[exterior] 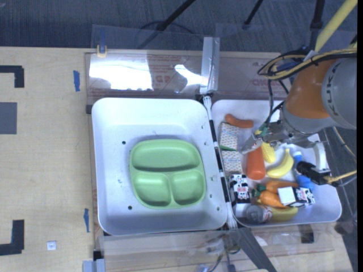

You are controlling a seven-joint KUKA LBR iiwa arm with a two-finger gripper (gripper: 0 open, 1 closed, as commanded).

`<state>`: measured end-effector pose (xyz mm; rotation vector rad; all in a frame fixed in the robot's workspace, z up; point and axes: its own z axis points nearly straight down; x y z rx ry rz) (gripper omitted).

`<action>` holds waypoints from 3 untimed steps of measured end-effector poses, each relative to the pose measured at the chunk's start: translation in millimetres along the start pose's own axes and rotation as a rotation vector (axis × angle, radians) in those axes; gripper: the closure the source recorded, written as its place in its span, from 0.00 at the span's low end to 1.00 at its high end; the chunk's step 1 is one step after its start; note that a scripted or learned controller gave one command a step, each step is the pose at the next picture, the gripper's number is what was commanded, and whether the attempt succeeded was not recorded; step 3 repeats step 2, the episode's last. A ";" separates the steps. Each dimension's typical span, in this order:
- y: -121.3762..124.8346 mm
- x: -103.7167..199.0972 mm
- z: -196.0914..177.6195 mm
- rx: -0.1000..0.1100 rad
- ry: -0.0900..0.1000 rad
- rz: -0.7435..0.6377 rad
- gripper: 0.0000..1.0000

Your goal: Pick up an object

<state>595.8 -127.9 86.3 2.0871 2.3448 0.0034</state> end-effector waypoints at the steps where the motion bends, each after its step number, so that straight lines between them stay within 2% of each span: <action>1: 0.8 -0.8 -10.5 -0.003 -0.001 0.002 1.00; 2: 20.2 9.0 -139.9 0.001 0.000 -0.179 1.00; 3: 20.2 9.0 -139.9 0.001 0.000 -0.179 1.00</action>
